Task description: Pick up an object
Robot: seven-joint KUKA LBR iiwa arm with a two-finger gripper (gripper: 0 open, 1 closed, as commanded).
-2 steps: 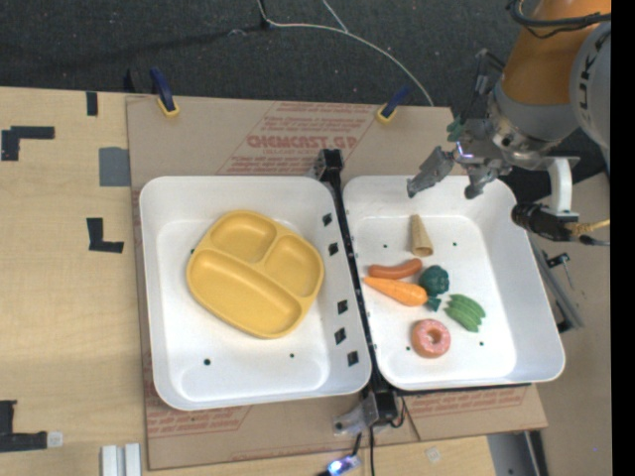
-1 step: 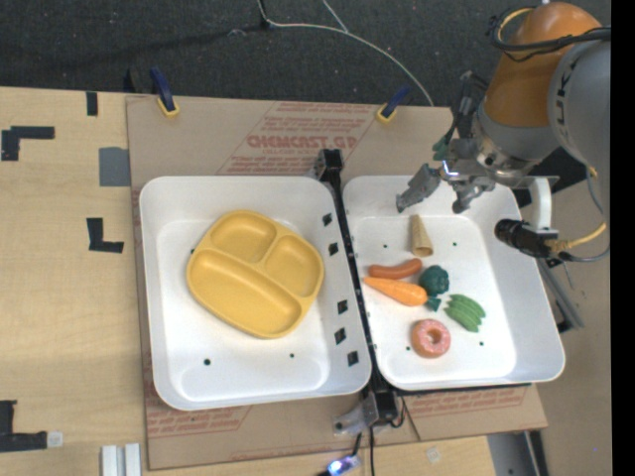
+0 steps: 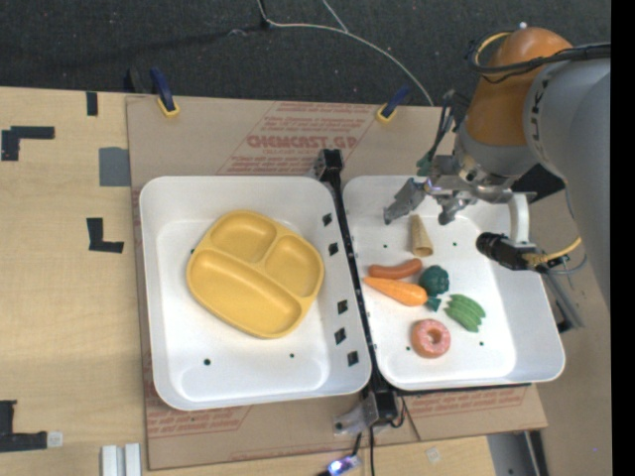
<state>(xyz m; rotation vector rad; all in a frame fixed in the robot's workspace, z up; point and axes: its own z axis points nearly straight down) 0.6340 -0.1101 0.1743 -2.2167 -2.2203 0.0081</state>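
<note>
The right bin (image 3: 526,350) holds several toy foods: a tan cone (image 3: 421,234), a red sausage (image 3: 395,270), an orange carrot (image 3: 395,291), a dark green broccoli (image 3: 434,281), a light green ridged vegetable (image 3: 464,311) and a pink donut (image 3: 431,338). My gripper (image 3: 426,207) hangs over the far part of that bin, just above the cone's upper end. Its two fingers are spread open, one on each side, with nothing between them.
A yellow divided plate (image 3: 256,272) lies in the left bin (image 3: 169,365). A black divider (image 3: 344,266) runs between the bins. The grey arm with its orange band (image 3: 511,77) comes in from the upper right, and a black fitting (image 3: 501,249) juts over the right bin's edge.
</note>
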